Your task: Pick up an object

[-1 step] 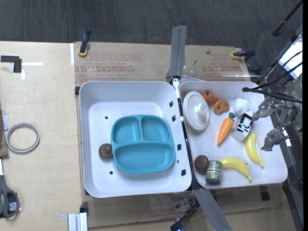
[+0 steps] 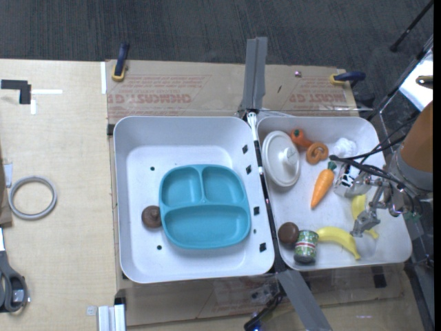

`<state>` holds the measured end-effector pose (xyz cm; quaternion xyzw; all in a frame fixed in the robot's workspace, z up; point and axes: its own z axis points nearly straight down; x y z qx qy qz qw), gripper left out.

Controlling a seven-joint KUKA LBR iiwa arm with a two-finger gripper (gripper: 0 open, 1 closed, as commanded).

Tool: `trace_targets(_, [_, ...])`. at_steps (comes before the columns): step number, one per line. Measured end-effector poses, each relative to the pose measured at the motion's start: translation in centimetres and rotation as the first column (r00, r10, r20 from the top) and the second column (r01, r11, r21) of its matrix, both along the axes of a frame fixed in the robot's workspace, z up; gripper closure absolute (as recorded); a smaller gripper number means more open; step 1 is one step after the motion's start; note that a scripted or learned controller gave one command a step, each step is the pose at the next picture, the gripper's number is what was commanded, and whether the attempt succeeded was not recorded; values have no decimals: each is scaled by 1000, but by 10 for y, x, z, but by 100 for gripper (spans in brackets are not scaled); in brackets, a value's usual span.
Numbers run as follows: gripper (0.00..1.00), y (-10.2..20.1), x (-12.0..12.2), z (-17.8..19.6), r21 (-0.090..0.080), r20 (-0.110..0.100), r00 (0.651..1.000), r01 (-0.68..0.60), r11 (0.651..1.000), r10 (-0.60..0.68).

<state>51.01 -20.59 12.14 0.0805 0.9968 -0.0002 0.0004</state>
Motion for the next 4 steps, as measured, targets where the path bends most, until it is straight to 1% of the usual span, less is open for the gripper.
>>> trace_targets(1, [0,50,92,-28,-1,3,1000,-23,1000,23])
trace_targets(2, [0,86,66,-29,-1,2,995,105,995,-105])
trace_targets(3, [0,112,27,-29,0,1,990,139,990,-139])
trace_targets(4, [0,104,89,-29,-1,2,967,254,967,-254])
